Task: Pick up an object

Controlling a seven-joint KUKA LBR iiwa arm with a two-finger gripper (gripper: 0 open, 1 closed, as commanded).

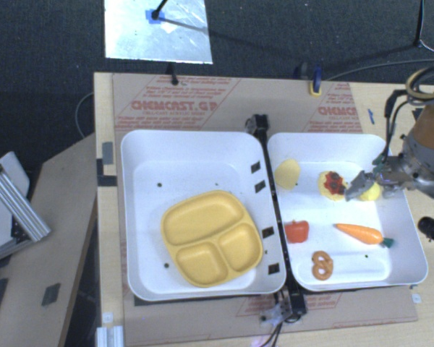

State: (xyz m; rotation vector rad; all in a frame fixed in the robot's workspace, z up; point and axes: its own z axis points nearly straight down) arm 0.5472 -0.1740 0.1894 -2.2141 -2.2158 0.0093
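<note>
Pretzel lies nearest | gripper low over right bin, grip state unclear | yellow piece touching it | carrot just below, long axis crosswise

Left bin: I see a yellow divided tray.
Right bin: pale yellow piece, yellow-and-red toy, red pepper, carrot, pretzel.
Gripper: low at the right bin's far right side, beside the yellow-and-red toy.

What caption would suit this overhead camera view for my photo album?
Robot gripper reaches among toy foods in the right bin; a yellow divided tray sits in the left bin.
</note>
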